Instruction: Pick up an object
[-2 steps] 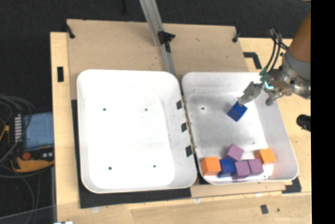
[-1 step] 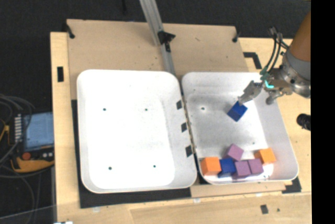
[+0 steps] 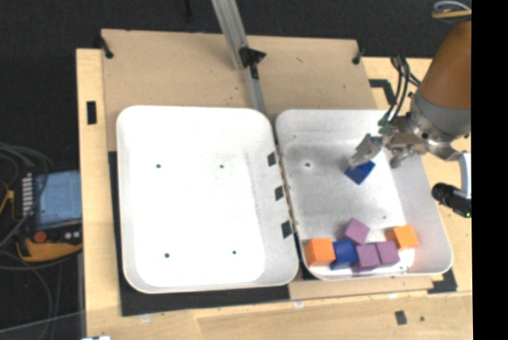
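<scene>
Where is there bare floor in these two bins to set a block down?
The left bin offers bare floor from wall to wall. In the right bin, the stretch between the shared divider and the blue block at the gripper is bare. It is crowded along the near wall, where orange, blue and purple blocks cluster.

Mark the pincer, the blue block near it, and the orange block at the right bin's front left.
pincer [image 3: 379, 154]: camera view, midway between its fingertips.
blue block [image 3: 361, 171]: camera view, its top face.
orange block [image 3: 320, 251]: camera view, its top face.
</scene>
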You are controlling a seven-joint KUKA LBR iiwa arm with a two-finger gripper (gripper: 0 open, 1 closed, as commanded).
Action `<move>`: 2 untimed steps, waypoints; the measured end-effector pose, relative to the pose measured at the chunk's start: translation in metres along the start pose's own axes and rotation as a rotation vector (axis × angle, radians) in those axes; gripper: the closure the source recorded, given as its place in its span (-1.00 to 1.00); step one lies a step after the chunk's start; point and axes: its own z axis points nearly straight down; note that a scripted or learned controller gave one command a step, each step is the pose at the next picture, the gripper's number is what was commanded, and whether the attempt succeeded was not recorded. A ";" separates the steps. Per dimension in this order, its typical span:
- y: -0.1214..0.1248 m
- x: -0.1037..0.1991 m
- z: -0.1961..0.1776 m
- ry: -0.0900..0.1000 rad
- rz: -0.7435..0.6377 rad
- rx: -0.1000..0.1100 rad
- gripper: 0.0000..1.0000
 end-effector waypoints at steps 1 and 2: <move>0.005 0.006 0.058 0.000 0.000 0.000 -1.00; 0.005 0.005 0.111 0.000 0.002 0.000 -1.00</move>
